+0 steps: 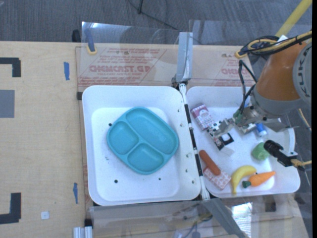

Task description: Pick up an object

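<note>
My gripper (221,134) hangs low over the middle of the right bin (290,185), reaching in from the right below the orange wrist band. A pink carton (202,117) lies just to its upper left, close to the gripper tip. A red sausage (209,163) lies below the gripper near the bin's left wall. At the bin's front edge, a yellow banana (241,175) lies beside an orange carrot (261,178). A green lump (259,151) sits to the gripper's right. Nothing shows clearly between the gripper's tips.
The left bin (94,108) holds a blue divided plate (142,140). A pink wafer-like piece (221,179) lies under the sausage's end. A small blue item (261,130) sits by the wrist. Bare bin floor shows at the right bin's top right.
</note>
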